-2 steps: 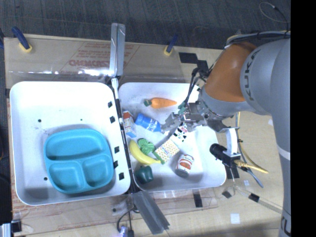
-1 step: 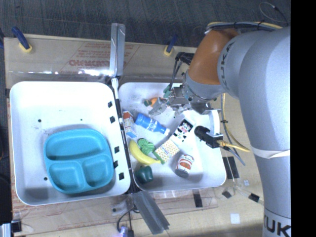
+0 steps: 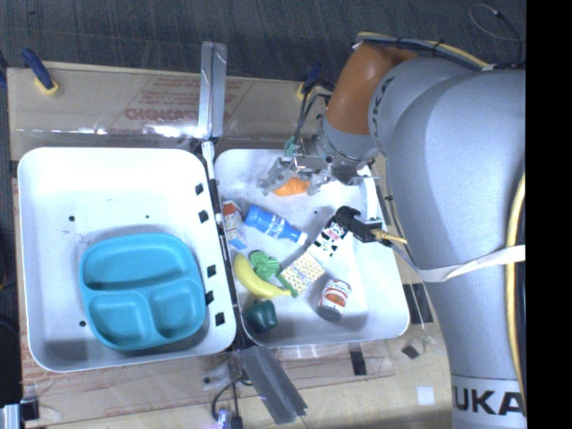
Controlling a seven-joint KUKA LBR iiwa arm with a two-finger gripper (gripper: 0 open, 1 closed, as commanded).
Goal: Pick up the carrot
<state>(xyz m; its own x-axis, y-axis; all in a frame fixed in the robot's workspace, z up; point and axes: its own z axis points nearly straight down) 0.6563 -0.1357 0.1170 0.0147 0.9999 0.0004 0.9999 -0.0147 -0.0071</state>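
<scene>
The big grey robot arm point(image 3: 456, 195) with its orange band reaches in from the right and bends down over the far end of the right white plastic bin point(image 3: 393, 315). The left white plastic bin point(image 3: 54, 195) sits beside it and holds a blue plastic tray with three sections point(image 3: 143, 293). Both bins rest on a brown tabletop point(image 3: 116, 96), with dark carpet floor point(image 3: 134, 12) behind it. In the right bin lie a blue bottle point(image 3: 273, 224), a yellow banana point(image 3: 257, 281), a small round can with a red label point(image 3: 333, 298), a dark green cup point(image 3: 261, 315) and a black and white spotted thing point(image 3: 332, 236). The small orange carrot point(image 3: 289, 187) lies at the far end of this bin, and the metal pincer point(image 3: 299, 173) is right down at it. The carrot seems to sit just under the tips, but I cannot tell if the pincer is wide, narrow or holding it. I think this is the grabbing step. Next, the pincer needs a firm squeeze on the carrot and then a straight lift up, clear of the bottle close by.
</scene>
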